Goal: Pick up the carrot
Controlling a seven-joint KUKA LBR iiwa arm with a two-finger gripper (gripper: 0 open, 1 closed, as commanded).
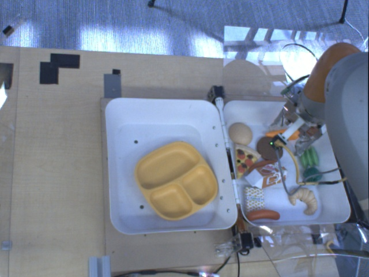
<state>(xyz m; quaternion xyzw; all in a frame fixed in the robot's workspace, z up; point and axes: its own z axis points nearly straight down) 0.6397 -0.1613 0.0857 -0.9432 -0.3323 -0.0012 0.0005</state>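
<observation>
The carrot shows as a small orange sliver in the back part of the right bin, lying right beneath the arm's wrist. My gripper hangs low over that spot, and its grey body covers most of the carrot. Whether the carrot is gripped is hidden from this angle.
The right bin also holds a beige egg, a pizza slice, a brown disc, a green vegetable, a croissant, a sausage and a waffle piece. A yellow divided plate sits in the left bin.
</observation>
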